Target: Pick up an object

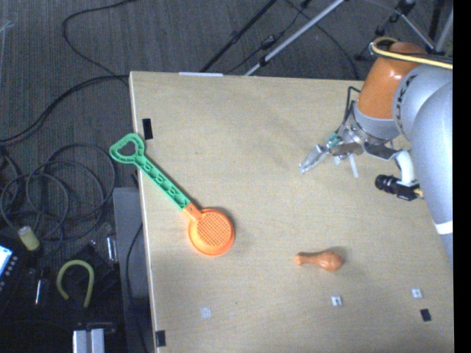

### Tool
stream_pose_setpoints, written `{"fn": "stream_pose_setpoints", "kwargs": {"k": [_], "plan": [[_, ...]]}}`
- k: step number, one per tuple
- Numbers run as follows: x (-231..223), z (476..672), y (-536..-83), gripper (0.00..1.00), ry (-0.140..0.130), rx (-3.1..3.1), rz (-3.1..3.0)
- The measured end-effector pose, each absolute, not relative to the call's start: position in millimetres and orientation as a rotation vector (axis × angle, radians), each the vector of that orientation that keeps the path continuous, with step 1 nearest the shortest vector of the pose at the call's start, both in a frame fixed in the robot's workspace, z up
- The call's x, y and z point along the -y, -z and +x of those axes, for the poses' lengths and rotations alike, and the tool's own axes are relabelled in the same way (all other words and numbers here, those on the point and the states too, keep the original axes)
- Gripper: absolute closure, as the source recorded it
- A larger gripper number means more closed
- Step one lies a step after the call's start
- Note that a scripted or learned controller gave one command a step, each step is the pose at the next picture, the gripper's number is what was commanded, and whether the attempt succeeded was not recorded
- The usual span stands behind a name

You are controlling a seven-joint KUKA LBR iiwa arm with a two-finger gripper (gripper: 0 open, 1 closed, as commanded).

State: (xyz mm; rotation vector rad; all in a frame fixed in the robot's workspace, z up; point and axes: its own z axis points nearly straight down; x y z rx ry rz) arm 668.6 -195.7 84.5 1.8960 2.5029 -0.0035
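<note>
Green-handled orange strainer [180, 201] lying flat, left side; small orange gourd-shaped object [321, 259] lower right

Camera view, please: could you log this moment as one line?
tool above board, nothing between fingers | strainer left | orange drumstick toy near front | pick not yet done

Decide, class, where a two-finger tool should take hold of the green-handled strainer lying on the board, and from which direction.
Grip the green handle of the strainer midway, coming straight down from above. It lies flat and runs diagonally, so the fingers should probably close across its narrow width, square to that line. The orange mesh head looks too wide and flat to pinch.
</note>
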Motion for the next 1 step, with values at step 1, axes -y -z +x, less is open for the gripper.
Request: {"fn": "stream_pose_setpoints", "kwargs": {"k": [1], "plan": [[126.8, 668.6, -87.4, 0.0, 0.001, -2.687, 1.627]]}}
